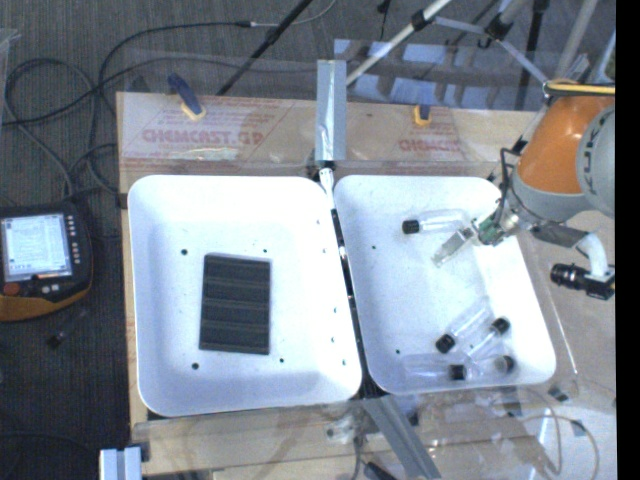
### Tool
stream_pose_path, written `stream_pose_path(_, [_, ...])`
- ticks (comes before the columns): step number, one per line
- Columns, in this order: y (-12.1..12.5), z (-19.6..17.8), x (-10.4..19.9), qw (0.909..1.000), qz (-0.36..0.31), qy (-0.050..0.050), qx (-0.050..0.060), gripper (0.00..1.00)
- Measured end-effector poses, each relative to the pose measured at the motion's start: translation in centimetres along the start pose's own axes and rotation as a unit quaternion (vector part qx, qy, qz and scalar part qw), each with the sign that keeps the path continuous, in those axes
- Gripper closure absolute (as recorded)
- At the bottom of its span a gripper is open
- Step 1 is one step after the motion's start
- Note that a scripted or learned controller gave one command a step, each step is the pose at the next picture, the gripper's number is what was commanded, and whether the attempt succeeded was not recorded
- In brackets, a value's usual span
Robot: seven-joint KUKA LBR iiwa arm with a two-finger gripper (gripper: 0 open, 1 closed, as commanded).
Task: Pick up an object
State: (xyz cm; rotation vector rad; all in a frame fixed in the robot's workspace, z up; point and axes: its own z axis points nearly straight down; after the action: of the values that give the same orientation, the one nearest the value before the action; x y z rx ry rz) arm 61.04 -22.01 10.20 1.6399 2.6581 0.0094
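Two white bins sit side by side on the bench. Left bin [150, 268]: one dark ribbed rectangular block [236, 303] lies flat near its centre. Right bin [380, 298]: one clear black-capped tube [432, 224] lies toward its far side; several more clear capped tubes [475, 343] cluster in its near right corner. Gripper [462, 240] hangs over the right bin's far right part, just beside the lone tube. Finger opening and any hold cannot be told; the tip is small and translucent.
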Motion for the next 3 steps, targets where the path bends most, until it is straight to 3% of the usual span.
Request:
stream_pose_path(1, [7.2,1.3,1.6,0.9999,-0.007,0.002,0.01,0.0])
stream_pose_path(2, [9.2,1.3,5.5,0.9997,0.023,-0.001,0.01,0.0])
stream_pose_path(3, [9.7,1.3,6.6,0.9996,0.025,-0.002,0.01,0.0])
